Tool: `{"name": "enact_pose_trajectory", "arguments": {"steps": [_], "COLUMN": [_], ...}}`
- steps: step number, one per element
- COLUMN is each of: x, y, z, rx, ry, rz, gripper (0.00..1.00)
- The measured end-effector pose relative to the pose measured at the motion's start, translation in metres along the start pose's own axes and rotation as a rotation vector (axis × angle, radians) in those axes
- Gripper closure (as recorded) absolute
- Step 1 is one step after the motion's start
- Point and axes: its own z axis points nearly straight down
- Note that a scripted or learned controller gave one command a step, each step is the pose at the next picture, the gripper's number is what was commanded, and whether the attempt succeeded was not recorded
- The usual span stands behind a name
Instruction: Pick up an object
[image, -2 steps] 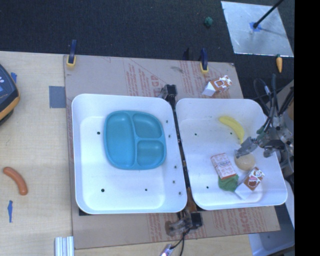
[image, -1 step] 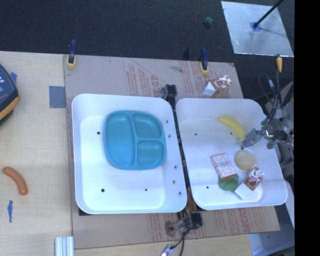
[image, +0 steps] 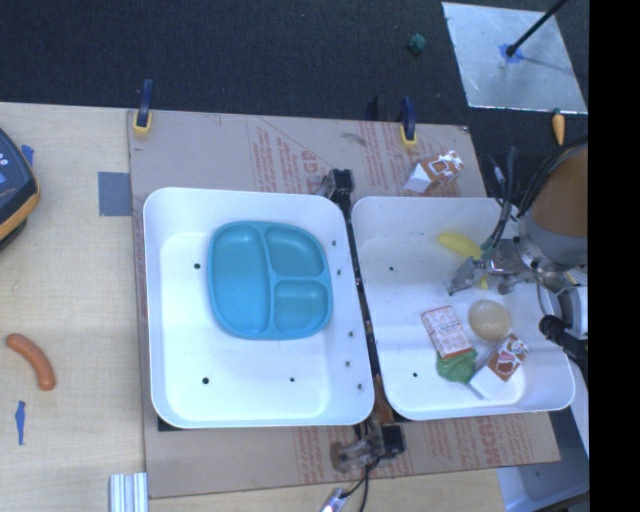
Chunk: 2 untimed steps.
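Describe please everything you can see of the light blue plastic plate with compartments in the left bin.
The light blue plastic divided plate is a rounded rectangle with raised rims and three compartments: a large one on the left and two smaller ones stacked on the right. It looks smooth and matte. It lies flat, face up, slightly rotated, in the upper middle of the left white bin, touching only the bin floor.

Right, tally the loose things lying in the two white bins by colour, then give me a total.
Blue: 1, the blue divided plastic plate in the left bin.
Yellow: 1, the yellow banana-shaped piece in the right bin.
Beige: 1, the round beige lump.
Green: 1, the green leafy piece.
Red and white: 2, the flat packet and the small carton.
Total: 6.
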Motion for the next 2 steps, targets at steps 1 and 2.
{"name": "enact_pose_trajectory", "arguments": {"steps": [1,2], "x": [0.018,-0.003], "y": [0.071,0.071], "z": [-0.002,-0.101], "rx": [-0.004,-0.006], "ry": [0.002,0.000], "rz": [0.002,0.002], "gripper": [0.00,0.00]}}
